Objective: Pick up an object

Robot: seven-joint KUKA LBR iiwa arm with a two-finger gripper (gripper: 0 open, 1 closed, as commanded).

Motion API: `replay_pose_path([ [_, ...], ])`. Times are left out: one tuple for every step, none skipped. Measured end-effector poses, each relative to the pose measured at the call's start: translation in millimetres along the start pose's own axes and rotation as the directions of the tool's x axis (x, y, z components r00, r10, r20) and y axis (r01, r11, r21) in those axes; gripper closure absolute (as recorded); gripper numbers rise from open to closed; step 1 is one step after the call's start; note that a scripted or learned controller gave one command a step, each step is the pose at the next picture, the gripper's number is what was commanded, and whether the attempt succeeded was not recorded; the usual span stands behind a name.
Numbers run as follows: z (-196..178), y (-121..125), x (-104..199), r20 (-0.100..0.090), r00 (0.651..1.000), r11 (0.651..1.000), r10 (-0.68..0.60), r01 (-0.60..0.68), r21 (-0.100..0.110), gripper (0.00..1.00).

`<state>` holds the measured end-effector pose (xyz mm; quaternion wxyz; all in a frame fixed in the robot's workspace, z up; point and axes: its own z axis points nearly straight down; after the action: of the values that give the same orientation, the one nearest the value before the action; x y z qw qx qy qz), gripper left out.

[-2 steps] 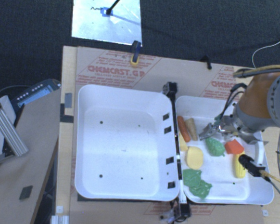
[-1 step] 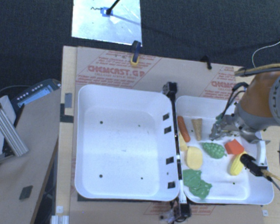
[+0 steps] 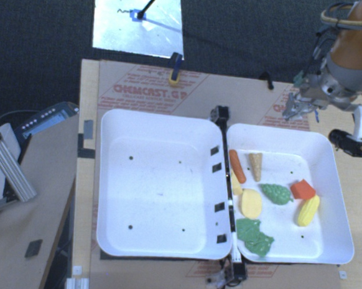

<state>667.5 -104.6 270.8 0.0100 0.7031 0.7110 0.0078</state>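
Your pick not started. Gripper (image 3: 294,110) hangs beyond right bin (image 3: 335,203) far rim, jaws' state: cannot tell. Candidates all lie inside that bin: carrot (image 3: 237,166), corn (image 3: 307,210), potato (image 3: 251,203), nothing lifted.

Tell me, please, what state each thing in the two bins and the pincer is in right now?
Pincer: raised beyond the right bin, holding nothing.
Carrot: lying flat.
Corn cob: lying, untouched.
Red block: resting beside the corn.
Potato: resting.
Cone: lying on its side.
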Motion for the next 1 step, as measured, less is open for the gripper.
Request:
replay_pose_path([
  [-166.4, -22.4, 41.3, -0.003, 1.000, 1.000, 0.002, -0.002, 0.003, 1.00],
])
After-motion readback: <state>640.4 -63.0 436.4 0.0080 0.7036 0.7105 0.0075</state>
